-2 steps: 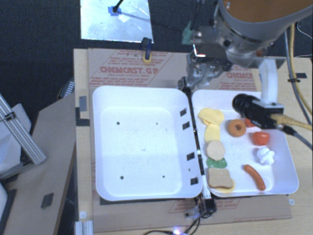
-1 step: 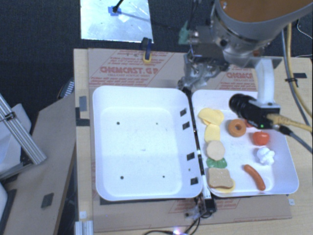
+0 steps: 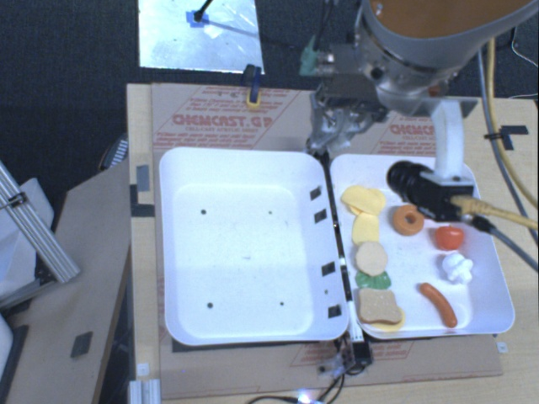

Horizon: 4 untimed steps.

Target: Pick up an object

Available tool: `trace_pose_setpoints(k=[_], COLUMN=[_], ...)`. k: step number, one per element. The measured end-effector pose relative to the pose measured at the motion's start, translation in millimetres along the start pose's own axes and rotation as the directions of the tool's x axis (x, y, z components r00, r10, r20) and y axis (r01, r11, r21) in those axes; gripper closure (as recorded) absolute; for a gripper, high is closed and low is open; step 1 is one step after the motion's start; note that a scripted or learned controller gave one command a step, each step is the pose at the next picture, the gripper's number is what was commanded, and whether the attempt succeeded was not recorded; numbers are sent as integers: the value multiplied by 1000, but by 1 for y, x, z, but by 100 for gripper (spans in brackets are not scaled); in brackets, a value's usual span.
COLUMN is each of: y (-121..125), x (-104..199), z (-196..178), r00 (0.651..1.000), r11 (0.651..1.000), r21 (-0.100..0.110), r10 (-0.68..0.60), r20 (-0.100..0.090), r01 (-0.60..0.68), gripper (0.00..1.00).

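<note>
While the left bin point(image 3: 244, 242) sits bare, the right bin point(image 3: 497, 310) holds toy food. Yellow cheese point(image 3: 363, 199) lies by its left wall, with a donut point(image 3: 408, 220) and a tomato point(image 3: 449, 237) toward the right. Bread point(image 3: 379, 308) rests at the front left corner, a sausage point(image 3: 439, 304) near the front edge. The gripper point(image 3: 324, 141) hangs over the back edge where both bins meet; I cannot tell how it is set.

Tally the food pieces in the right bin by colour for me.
Yellow: 2, chips and cheese slice
Brown or tan: 3, donut, round patty, bread slice
Red or orange: 2, tomato, sausage
White: 1, white piece
Green: 1, lettuce
Total: 9
</note>
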State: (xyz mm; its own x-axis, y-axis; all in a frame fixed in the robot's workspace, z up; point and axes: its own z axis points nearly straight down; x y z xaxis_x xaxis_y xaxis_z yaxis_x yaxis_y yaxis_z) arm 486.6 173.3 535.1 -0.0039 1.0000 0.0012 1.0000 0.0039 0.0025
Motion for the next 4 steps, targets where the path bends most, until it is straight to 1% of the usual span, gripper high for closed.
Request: trace_pose_setpoints(k=[4], y=[0], x=[27], z=[0], r00=[1000], r11=[1000], r21=[0], r10=[0], r20=[0], r01=[0], gripper=[100])
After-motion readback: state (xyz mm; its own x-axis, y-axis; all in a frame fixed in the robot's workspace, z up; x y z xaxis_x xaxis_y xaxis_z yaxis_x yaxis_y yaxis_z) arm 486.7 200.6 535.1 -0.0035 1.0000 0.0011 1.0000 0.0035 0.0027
